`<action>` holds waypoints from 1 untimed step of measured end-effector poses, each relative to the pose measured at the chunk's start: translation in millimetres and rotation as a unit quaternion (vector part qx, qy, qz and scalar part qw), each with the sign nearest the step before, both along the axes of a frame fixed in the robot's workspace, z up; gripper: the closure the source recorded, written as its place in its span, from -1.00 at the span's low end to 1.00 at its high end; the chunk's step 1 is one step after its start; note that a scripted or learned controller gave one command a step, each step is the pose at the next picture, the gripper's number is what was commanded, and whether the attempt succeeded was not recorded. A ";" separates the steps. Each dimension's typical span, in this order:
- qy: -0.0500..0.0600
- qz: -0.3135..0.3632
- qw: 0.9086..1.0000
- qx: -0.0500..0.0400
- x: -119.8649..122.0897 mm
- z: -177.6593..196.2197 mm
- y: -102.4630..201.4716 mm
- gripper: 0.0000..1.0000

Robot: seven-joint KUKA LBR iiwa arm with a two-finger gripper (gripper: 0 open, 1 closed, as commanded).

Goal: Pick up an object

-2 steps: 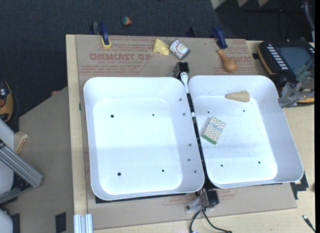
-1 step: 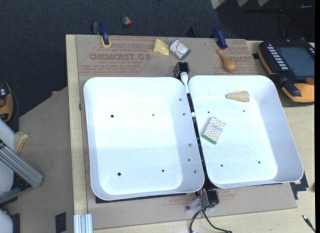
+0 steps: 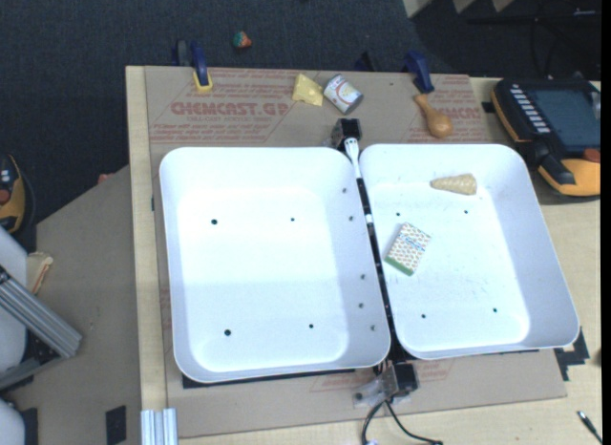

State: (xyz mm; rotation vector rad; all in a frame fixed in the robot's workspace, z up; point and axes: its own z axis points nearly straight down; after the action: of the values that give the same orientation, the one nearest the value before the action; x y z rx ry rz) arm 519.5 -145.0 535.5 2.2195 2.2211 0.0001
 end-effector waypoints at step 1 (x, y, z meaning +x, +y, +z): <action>0.007 0.000 1.000 0.002 -42.7 -101.8 33.8 -1.00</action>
State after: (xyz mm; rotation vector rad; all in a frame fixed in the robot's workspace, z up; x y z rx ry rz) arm 476.8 -111.2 433.7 2.2274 2.2311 -0.0093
